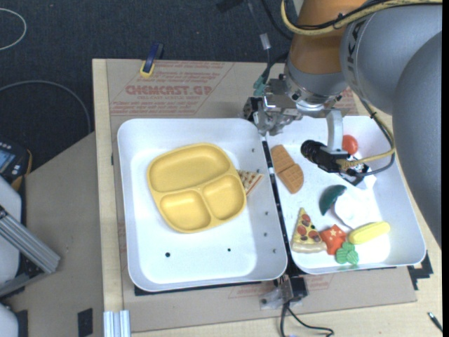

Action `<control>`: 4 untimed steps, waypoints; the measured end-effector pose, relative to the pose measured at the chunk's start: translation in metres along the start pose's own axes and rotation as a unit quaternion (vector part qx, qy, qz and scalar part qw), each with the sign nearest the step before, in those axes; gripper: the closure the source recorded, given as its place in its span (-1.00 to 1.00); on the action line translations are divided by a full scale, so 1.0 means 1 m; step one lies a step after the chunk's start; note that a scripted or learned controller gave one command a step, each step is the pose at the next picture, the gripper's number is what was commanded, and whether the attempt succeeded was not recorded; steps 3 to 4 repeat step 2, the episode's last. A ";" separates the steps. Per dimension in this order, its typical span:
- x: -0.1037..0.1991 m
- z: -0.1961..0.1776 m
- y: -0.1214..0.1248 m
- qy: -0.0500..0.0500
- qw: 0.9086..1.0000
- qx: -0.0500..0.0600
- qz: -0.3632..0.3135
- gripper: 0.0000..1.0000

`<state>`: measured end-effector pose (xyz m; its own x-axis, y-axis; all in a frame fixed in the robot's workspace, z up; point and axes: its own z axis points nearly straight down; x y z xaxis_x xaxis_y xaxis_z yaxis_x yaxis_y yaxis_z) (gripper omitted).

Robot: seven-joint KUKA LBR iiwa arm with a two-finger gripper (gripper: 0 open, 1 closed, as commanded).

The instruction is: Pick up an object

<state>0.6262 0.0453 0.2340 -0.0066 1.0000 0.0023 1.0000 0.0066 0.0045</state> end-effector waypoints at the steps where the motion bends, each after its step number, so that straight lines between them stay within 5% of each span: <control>1: 0.009 0.020 -0.001 -0.001 1.000 0.005 0.003 1.00; 4: 0.005 0.016 0.004 -0.002 1.000 0.001 0.003 1.00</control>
